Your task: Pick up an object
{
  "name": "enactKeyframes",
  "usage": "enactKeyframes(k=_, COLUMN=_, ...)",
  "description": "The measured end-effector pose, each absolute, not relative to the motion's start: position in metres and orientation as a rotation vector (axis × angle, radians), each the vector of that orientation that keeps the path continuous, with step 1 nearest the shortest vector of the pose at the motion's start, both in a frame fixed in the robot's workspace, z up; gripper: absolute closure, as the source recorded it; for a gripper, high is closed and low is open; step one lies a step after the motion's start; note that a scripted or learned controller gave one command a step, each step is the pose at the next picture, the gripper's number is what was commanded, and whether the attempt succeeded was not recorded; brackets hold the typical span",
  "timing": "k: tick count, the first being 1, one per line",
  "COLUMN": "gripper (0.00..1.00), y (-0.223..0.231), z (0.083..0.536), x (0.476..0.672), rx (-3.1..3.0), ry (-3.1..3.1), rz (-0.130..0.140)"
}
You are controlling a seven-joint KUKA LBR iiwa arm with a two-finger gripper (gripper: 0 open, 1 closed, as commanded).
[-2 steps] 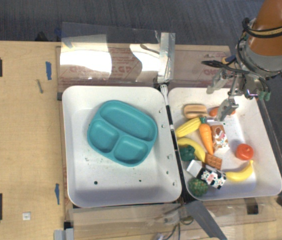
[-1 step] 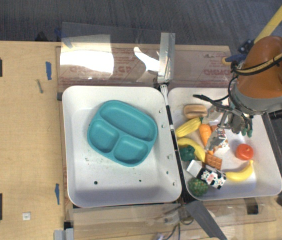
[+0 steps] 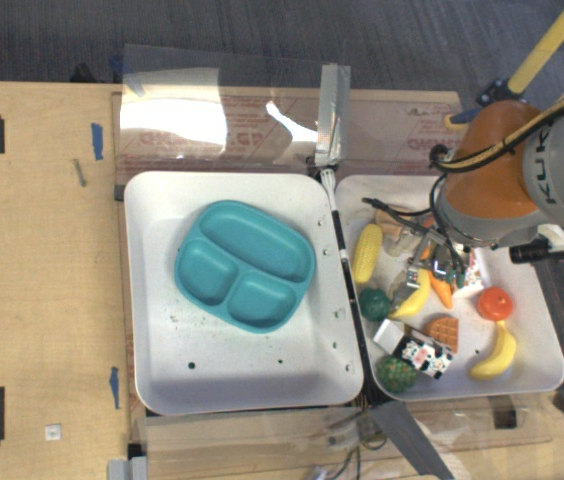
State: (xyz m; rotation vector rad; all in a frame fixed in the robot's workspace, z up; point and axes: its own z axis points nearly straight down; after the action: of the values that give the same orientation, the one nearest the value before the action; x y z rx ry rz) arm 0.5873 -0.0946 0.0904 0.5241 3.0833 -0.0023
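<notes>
Clutter is my main worry: my gripper (image 3: 440,261) hangs low over the right bin (image 3: 552,353), right of centre in the frame, among a corn cob (image 3: 367,252), a carrot (image 3: 442,288), a small banana (image 3: 412,301) and a red tomato (image 3: 494,303), all lying close together. I cannot tell how far my hand is spread or whether it has hold of anything, since my wrist hides it. Coming down here I could wedge between two toys, nudge the carrot aside, or pinch only an edge that slips out
</notes>
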Motion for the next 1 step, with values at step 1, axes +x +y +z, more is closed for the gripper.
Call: enactKeyframes(k=1, gripper=1.0, y=-0.0941, z=0.1021, x=0.5908, rx=0.521, ry=3.072, rz=-0.002)
